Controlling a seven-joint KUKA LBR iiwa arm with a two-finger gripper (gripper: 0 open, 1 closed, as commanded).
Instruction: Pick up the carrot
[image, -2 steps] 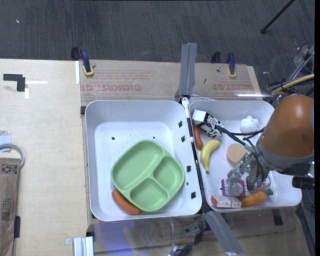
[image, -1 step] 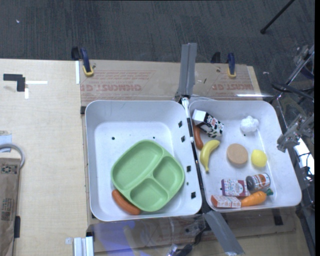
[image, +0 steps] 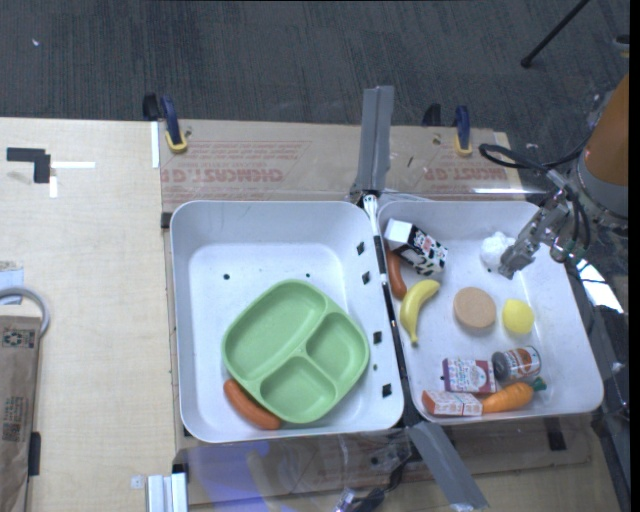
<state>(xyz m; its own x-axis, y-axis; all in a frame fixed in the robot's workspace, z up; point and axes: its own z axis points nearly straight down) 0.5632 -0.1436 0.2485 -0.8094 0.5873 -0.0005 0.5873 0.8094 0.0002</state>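
Note:
The carrot (image: 506, 399) lies at the front of the right bin (image: 590, 352), orange, with its green end pointing right toward a small can (image: 516, 363). It rests against a flat red and white carton (image: 452, 404). My gripper (image: 512, 260) hangs over the back right part of the same bin, next to a white crumpled object (image: 494, 247). It is well behind the carrot, with a yellow lemon (image: 517, 316) lying between them. Nothing of the carrot is touched by the gripper.
The right bin also holds a cow-patterned carton (image: 417, 246), a sausage (image: 398, 276), a banana (image: 416, 306), a tan round disc (image: 475, 308) and a small pink box (image: 465, 375). The left bin (image: 200, 300) holds a green divided plate (image: 296, 350) and an orange sausage (image: 250, 405).

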